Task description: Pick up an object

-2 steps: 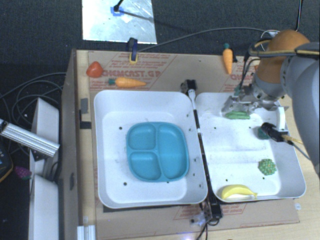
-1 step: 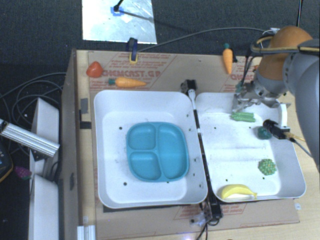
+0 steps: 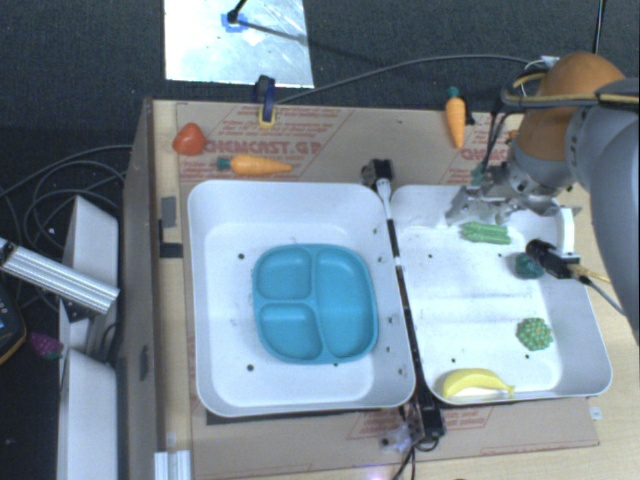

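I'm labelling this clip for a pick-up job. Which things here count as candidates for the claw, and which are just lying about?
Belongs to the job:
- claw, at the right bin's far edge
- green bean pod, just below it
- dark teal piece
- broccoli
- banana

Lying about:
- blue divided plate in the left bin
- two carrots and a tomato, outside the bins

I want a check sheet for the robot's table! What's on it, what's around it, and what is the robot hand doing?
Surface: cardboard-topped bench with left bin and right bin.
Job's things: green pea pod, green broccoli, banana, dark teal toy, all in right bin.
Clutter: blue divided plate in left bin; two carrots and a tomato on the cardboard.
Grippers: gripper just above the pea pod.
Cables: black cables left of bench.
Surroundings: dark carpet, foil sheet.
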Robot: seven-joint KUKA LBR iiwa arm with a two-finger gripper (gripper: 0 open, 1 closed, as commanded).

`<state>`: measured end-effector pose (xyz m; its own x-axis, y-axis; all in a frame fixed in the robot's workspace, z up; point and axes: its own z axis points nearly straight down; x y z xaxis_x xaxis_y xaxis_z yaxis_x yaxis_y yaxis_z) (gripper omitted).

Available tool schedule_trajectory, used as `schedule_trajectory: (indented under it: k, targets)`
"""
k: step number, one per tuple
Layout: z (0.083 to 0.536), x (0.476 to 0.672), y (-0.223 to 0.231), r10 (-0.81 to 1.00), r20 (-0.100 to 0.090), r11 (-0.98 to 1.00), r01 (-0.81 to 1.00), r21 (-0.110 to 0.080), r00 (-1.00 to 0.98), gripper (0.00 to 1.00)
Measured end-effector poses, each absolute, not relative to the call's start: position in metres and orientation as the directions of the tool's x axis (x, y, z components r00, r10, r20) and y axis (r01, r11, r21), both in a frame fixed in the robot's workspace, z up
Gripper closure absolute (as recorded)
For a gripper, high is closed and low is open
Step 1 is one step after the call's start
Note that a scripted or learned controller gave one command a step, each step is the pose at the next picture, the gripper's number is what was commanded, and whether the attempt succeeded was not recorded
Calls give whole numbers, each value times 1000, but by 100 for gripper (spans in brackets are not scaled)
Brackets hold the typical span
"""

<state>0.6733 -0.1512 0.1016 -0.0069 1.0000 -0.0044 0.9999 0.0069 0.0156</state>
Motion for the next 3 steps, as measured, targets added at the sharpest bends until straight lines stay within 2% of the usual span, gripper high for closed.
schedule_trajectory:
  k: [1,3]
  targets:
    - [107,669,-153,1000,-2,4,1000,3,-4,0]
    - [94,669,-158,1000,-2,3,1000,3,-3,0]
